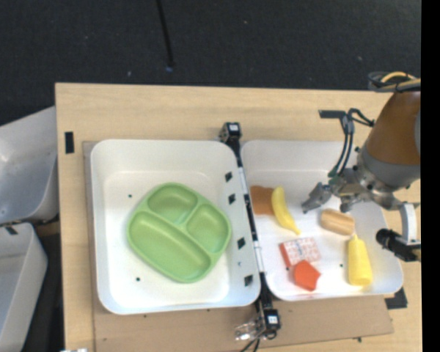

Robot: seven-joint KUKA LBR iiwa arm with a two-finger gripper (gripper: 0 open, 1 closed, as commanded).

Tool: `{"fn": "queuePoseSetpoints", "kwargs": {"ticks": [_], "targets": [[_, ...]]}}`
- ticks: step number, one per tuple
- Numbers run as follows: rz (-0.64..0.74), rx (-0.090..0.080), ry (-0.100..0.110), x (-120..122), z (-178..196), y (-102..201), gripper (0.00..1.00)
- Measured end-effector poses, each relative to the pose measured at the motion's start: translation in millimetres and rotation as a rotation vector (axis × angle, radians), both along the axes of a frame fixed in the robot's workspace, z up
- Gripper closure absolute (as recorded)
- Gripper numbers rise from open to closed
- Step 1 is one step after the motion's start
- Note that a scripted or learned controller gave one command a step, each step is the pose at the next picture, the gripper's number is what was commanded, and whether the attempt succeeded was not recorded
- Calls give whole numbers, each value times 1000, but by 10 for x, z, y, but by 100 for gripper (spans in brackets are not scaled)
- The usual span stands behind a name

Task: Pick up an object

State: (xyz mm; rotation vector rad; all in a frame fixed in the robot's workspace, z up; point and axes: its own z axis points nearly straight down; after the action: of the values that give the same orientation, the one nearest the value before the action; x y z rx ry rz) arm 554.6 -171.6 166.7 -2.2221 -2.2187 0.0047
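In the right bin lie a yellow banana, a brown slab touching it on the left, a tan bread roll, a yellow bottle, a red-and-white box and an orange-red block. My gripper hangs over the right bin just above and behind the bread roll. Its fingers are spread open, one dark fingertip pointing left toward the banana. Nothing sits between them.
The left bin holds a green divided plate. A ridge with black clips separates the two bins. Cables run along the arm above the right bin's far wall.
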Motion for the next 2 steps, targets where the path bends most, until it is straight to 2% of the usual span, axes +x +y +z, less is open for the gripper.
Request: {"fn": "queuePoseSetpoints", "kwargs": {"ticks": [1,2], "targets": [[-2,0,-1,99,-520,2,0],[-8,-1,-7,109,-382,-10,100]]}}
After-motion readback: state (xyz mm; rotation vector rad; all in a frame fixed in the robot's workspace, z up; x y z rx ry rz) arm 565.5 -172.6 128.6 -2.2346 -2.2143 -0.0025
